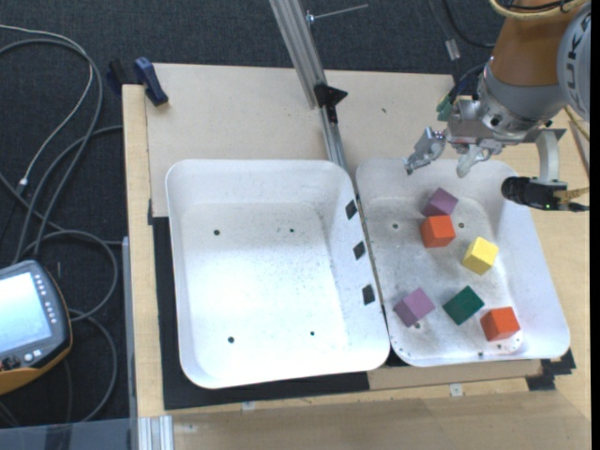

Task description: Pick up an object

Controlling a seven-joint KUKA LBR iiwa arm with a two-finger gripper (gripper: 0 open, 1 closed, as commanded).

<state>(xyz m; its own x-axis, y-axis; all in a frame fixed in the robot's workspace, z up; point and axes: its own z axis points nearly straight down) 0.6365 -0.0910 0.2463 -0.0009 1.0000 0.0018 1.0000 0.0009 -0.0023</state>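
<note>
A robotics lab is showing here: a plywood bench [234, 111] is standing on dark carpet [56, 7]. Cables [47, 157] are trailing left of the bench, a teach pendant [26, 322] is lying at its lower left, and an aluminium rail [295, 36] is rising behind it.

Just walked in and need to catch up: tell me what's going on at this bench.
The arm's gripper hangs open over the far end of the right bin, holding nothing. Six blocks lie in that bin; the nearest to it are a purple block and an orange block. No pick has been made. The left bin sits beside it.
</note>
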